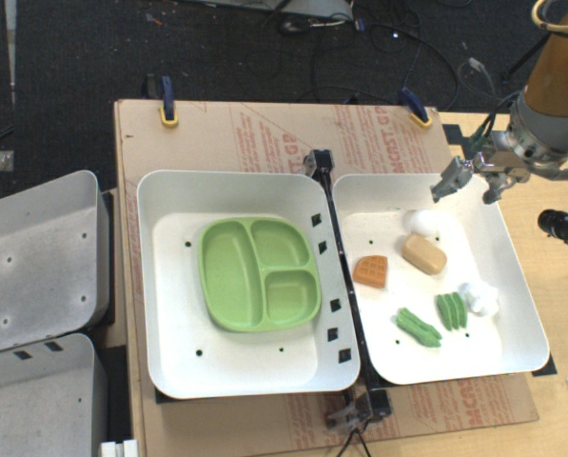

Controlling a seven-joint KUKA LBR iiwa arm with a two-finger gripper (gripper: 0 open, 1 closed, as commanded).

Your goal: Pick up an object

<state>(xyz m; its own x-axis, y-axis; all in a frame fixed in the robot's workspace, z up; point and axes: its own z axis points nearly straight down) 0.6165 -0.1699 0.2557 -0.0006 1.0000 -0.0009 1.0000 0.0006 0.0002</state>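
My gripper (471,185) hangs open above the far right corner of the right bin (388,198), with nothing between its fingers. Below it in that bin lie a white ball (422,223), a tan block (424,254), an orange waffle-like piece (371,271), two green bean-like pieces (418,327) (451,310) and a small white lumpy thing (480,298). The white ball is the closest to the gripper, a little to its left and nearer the camera.
The left bin (169,208) holds a green divided plate (260,273). A black divider with clips (333,255) runs between the bins. Grey trays (36,246) lie off the bench at the left. Cables trail on the dark floor behind.
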